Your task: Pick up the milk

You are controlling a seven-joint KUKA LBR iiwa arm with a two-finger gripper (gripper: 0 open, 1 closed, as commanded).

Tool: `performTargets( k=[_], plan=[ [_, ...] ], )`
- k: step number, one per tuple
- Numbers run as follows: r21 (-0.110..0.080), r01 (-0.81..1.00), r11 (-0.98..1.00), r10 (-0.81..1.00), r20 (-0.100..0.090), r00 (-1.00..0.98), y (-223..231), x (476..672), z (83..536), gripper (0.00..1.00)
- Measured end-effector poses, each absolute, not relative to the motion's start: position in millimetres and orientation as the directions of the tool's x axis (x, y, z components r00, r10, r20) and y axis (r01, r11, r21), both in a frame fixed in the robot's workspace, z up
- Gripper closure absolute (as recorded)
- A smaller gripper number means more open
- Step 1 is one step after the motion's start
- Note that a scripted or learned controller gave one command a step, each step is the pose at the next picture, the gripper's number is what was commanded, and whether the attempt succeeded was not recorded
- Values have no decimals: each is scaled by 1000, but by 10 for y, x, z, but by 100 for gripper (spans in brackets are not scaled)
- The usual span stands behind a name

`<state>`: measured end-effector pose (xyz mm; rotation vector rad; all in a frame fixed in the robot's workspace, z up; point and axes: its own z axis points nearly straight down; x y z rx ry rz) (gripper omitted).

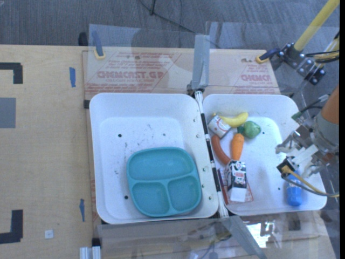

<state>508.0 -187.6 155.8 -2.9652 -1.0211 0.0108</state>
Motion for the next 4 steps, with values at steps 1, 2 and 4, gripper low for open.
performTargets(
  k=[1, 2, 4],
  plan=[
    [-5, 577, -817, 577, -5, 817, -1456, 6495, 864, 0],
    [-3, 620, -785, 620, -4, 785, -1197, 6544, 2274, 0],
    [9, 785, -620, 785, 6, 620, -1175, 5098, 878, 0]
  ],
)
